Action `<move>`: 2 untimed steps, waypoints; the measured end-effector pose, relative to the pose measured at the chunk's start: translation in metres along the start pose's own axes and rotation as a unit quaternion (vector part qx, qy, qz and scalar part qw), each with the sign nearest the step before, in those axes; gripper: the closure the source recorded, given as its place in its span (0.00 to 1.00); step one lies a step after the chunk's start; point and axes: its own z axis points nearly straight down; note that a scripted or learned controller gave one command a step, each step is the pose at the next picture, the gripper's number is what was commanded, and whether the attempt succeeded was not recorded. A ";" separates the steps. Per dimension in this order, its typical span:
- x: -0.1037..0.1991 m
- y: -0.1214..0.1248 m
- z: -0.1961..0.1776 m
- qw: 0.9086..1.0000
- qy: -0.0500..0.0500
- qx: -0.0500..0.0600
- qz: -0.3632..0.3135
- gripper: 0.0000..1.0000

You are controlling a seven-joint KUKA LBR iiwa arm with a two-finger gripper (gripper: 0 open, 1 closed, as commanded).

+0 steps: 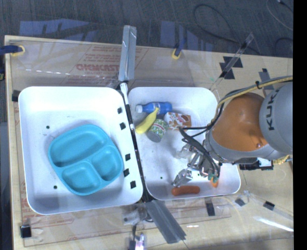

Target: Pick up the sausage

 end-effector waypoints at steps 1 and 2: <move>0.014 0.046 0.003 1.000 0.005 0.001 -0.028 0.00; 0.013 0.048 -0.008 1.000 0.004 0.001 -0.030 1.00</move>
